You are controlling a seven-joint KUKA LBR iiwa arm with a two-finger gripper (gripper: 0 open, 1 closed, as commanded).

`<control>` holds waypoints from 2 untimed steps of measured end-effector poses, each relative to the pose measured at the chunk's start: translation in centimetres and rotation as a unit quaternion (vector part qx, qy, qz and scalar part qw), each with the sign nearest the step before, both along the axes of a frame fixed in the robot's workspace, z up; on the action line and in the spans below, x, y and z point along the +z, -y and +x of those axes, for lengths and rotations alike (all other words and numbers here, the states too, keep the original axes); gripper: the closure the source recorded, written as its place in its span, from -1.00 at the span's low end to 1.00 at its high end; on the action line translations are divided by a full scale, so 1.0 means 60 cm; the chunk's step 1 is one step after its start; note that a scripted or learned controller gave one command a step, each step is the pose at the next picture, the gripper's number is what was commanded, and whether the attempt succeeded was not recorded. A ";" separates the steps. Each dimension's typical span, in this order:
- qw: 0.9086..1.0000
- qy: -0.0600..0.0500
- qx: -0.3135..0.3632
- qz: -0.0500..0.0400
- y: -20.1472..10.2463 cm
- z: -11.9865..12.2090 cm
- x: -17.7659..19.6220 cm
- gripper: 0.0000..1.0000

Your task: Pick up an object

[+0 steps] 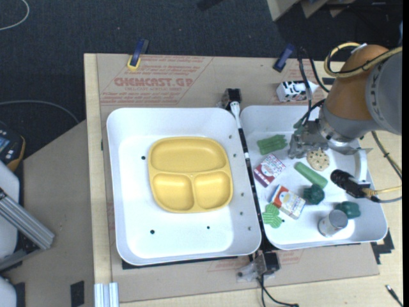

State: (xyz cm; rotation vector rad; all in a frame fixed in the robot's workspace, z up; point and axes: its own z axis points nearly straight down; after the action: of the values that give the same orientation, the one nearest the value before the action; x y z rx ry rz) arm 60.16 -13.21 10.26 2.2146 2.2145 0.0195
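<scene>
Dark carpet (96, 18) surrounds a bench (160, 78) topped with a printed brown sheet, on which two white bins sit side by side. The arm (358, 94) covers much of the far corner of the right bin (300, 232), so whatever lies under it is hidden. The gripper (301, 143) hangs low over that bin's far half, between a green slab (271, 144) and a cookie (317, 159). Whether it is released or clenched cannot be told.

Nine loose things show in the right bin:
- the slab
- the cookie
- one red-and-white packet (270, 169)
- one green bar (310, 173)
- one dark green lump (314, 194)
- one carton (291, 203)
- one pale green piece (272, 217) by the near-left wall
- one grey can (333, 222)
- one small dark green piece (349, 208), too small to identify

The left bin (128, 203) holds one yellow plate (190, 173) with three compartments. One black-and-white thing (293, 89) stands on the bench beyond the right bin, too small to identify. Two blue clamps grip the bench's far edge, a left clamp (137, 53) and a right clamp (284, 57).
</scene>
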 end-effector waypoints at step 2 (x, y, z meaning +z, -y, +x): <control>1.000 -0.004 0.001 -0.002 0.005 0.014 0.196 1.00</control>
State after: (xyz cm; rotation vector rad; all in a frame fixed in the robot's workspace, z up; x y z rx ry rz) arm 60.98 -13.51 22.04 2.2139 2.2178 0.0068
